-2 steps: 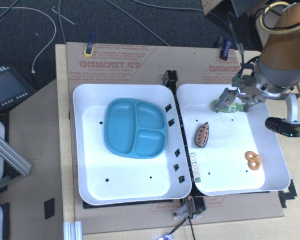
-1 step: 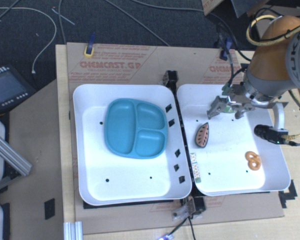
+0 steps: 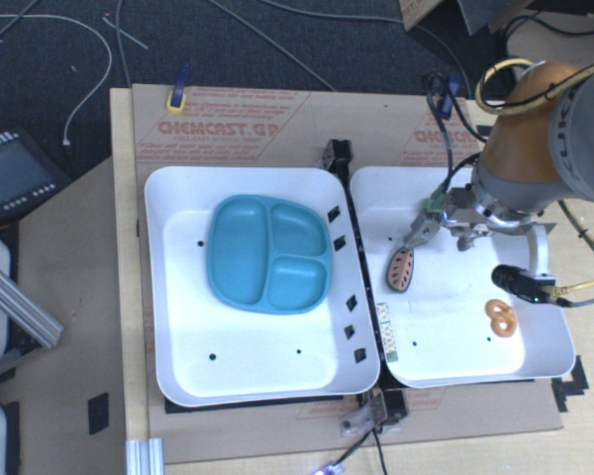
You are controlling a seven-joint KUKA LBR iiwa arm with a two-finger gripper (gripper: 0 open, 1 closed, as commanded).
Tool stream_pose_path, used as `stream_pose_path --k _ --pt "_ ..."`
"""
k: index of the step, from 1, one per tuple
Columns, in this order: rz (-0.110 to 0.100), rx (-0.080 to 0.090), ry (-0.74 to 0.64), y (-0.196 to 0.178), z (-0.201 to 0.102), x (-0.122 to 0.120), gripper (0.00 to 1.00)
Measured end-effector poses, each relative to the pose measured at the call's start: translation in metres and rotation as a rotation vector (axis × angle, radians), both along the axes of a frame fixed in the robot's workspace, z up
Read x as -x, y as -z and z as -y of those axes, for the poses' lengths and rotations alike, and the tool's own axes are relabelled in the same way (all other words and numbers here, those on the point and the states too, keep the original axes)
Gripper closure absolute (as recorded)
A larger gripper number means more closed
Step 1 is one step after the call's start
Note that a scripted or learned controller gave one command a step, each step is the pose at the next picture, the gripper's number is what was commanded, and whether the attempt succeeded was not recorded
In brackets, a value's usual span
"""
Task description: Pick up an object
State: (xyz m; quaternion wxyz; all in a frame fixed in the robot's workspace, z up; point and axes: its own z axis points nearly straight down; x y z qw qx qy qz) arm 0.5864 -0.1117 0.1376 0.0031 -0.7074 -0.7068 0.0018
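Observation:
A brown oval object [image 3: 401, 268] with a speckled face lies in the left part of the right bin [image 3: 445, 364]. An orange pretzel-shaped piece [image 3: 501, 318] rests near that bin's right wall. A thin pale strip [image 3: 386, 331] lies along its left wall. My gripper [image 3: 442, 237] hangs over the upper middle of the right bin, just up and right of the brown oval object. It is open, with nothing between its fingers; the left finger [image 3: 417, 234] slants down toward the oval object.
The left bin [image 3: 178, 344] holds a blue divided plate [image 3: 269, 253] in its upper middle. Black clips run along the wall shared by the two bins. The arm's grey and orange body [image 3: 535, 137] covers the right bin's upper right corner.

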Motion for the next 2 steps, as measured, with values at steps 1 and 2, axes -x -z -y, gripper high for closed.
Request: stream_pose_path --k 1,2 --pt "0.001 0.000 0.000 0.053 -0.001 0.001 0.00" --pt "0.007 0.000 0.000 0.038 -0.001 -0.001 1.00"
